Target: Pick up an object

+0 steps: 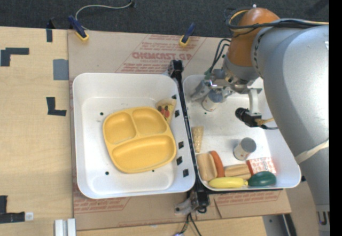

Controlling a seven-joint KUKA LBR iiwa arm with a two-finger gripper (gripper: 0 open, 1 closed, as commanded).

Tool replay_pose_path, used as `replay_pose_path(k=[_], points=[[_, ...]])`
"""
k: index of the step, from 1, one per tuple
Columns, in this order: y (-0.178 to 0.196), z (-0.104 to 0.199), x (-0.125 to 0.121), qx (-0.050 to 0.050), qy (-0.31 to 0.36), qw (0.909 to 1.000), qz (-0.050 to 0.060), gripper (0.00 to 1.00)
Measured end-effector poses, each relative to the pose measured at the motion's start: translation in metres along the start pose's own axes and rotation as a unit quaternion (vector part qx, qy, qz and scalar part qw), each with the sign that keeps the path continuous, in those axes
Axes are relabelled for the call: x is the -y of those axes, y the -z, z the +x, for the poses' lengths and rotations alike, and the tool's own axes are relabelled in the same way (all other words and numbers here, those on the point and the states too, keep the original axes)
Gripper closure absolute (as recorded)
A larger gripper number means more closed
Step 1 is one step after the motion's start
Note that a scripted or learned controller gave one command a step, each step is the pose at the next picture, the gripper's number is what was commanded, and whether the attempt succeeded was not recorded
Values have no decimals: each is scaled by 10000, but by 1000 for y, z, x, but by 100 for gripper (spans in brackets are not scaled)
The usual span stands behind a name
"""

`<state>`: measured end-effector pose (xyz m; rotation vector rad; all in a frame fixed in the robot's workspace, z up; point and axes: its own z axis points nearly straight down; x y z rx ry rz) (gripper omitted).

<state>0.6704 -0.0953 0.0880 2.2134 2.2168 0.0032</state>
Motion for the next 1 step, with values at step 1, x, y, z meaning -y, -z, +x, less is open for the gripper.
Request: replay_pose_path(k=[1], points=[[11,0,-1,11,4,10000,-5,100]])
